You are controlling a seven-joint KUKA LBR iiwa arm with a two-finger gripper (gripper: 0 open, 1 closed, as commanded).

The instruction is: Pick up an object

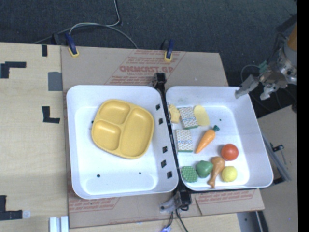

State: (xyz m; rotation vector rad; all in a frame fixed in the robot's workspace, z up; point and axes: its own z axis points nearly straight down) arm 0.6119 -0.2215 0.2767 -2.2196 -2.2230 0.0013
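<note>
Two white bins sit side by side on my desk: the left bin (79, 144) holds a yellow divided plate (123, 128), and the right bin (251, 129) is my landmark. Under both bins lies a cardboard sheet (140, 66), clamped at its far edge by two yellow-and-blue clamps (72, 46). Desk top (29, 129) is pale wood w/ black tape marks; beyond it, dark carpet (193, 13) w/ a thin cable (104, 25) looping across.

My end effector (263, 83) hangs just past the right bin's far right corner, above the rim, touching nothing and holding nothing. Fingers: can't tell if spread or together, too blurred.

Inside the right bin, approx centre, lies a carrot (205, 139). Toward its near right corner: a tomato (230, 152), a lemon (229, 173), a chicken drumstick (216, 170), and a green pepper (203, 168). Along its left wall sit two patterned blocks (187, 117).
</note>
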